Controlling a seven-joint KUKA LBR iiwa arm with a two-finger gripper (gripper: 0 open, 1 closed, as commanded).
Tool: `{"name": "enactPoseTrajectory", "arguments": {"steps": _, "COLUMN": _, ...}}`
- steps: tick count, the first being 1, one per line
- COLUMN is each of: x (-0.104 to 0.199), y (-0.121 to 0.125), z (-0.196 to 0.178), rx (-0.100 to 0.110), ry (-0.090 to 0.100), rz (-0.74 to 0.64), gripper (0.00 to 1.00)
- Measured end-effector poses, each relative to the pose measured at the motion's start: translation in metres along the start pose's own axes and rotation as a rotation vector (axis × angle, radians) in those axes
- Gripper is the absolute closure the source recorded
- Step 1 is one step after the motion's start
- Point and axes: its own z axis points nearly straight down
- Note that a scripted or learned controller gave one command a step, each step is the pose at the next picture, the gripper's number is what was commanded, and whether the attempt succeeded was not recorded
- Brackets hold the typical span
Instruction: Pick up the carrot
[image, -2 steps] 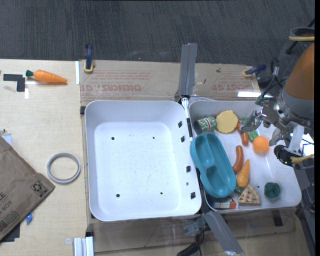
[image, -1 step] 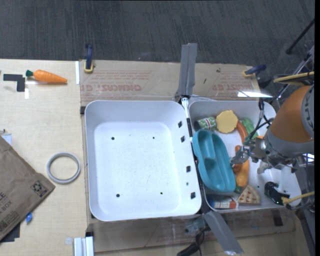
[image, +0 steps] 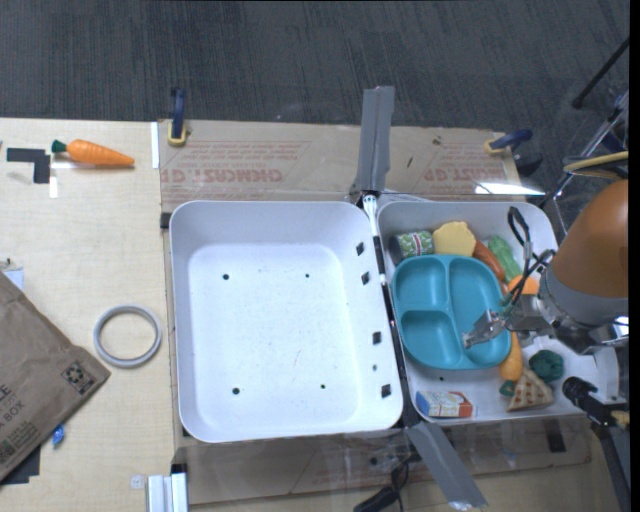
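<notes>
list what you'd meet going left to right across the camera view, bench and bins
carrot → tape ring → left bin → blue tray → pincer → orange band

Grey arm (image: 585, 300) with orange band and thin metallic fingers (image: 487, 330).

The gripper (image: 487, 327) hangs low in the right bin (image: 440, 212), its tip over the lower right corner of a blue divided tray (image: 440, 300), with an orange carrot (image: 487, 255) lying just past the tray's far right edge among other toy food. The left bin (image: 200, 300) sits beside it. Out on the bench, another carrot (image: 93, 153) lies far left, and a tape ring (image: 127, 334) rests nearer.
</notes>
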Motion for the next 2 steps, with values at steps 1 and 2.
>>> {"name": "enactPoseTrajectory", "arguments": {"steps": 1, "x": 0.003, "y": 0.015, "z": -0.085, "rx": -0.001, "ry": 0.0, "rz": -0.165, "gripper": 0.0}}
{"name": "enactPoseTrajectory", "arguments": {"steps": 2, "x": -0.04, "y": 0.074, "z": 0.022, "rx": -0.004, "ry": -0.001, "rz": -0.278, "gripper": 0.0}}
